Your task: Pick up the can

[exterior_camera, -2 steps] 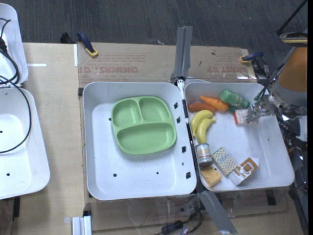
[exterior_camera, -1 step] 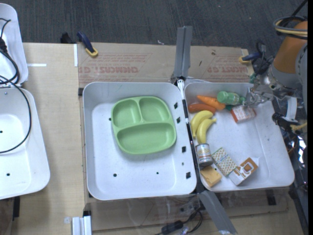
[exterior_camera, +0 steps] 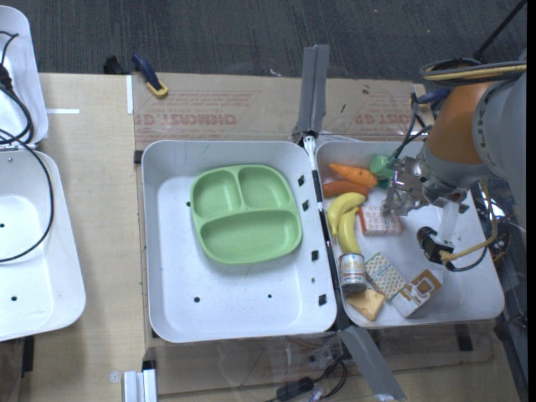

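The can point(exterior_camera: 353, 272) is small and silver with a dark band, and it lies at the front left of the right bin point(exterior_camera: 469, 304), just below a banana point(exterior_camera: 344, 221). My gripper point(exterior_camera: 397, 201) hangs over the middle of that bin, above a red and white packet point(exterior_camera: 374, 221). It sits up and to the right of the can, well apart from it. Nothing shows between its fingers.
The right bin also holds two carrots point(exterior_camera: 352, 174), a green item point(exterior_camera: 383, 165), a yellow wedge point(exterior_camera: 366, 304), a patterned packet point(exterior_camera: 384, 275) and a brown and white box point(exterior_camera: 418, 292). A green divided plate point(exterior_camera: 245, 213) rests in the left bin point(exterior_camera: 167, 291).
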You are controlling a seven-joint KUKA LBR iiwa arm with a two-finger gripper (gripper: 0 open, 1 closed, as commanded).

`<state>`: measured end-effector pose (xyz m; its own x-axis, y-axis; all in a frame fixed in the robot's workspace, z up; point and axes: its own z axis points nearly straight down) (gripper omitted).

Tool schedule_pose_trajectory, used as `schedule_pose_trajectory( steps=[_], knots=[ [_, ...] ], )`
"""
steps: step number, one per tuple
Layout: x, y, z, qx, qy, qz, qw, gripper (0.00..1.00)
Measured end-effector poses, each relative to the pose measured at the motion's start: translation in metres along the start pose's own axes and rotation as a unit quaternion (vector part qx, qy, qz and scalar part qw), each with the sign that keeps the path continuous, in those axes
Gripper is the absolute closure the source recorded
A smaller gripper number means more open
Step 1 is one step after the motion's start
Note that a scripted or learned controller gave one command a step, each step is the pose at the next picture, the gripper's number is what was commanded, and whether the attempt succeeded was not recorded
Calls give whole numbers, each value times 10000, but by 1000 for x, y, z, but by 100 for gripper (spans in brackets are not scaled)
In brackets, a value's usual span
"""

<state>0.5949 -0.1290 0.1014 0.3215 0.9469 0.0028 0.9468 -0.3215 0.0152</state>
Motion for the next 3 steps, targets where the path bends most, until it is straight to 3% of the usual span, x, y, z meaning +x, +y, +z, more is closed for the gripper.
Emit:
schedule_pose_trajectory(
  steps=[1, 2, 3],
  knots=[
    [26, 30, 1, -13, -27, -907, 9959, 0],
    [128, -7, -90, 82, -29, 439, 9990, 0],
    [38, -132, -117, 96, -36, 1097, 9939, 0]
  ],
)
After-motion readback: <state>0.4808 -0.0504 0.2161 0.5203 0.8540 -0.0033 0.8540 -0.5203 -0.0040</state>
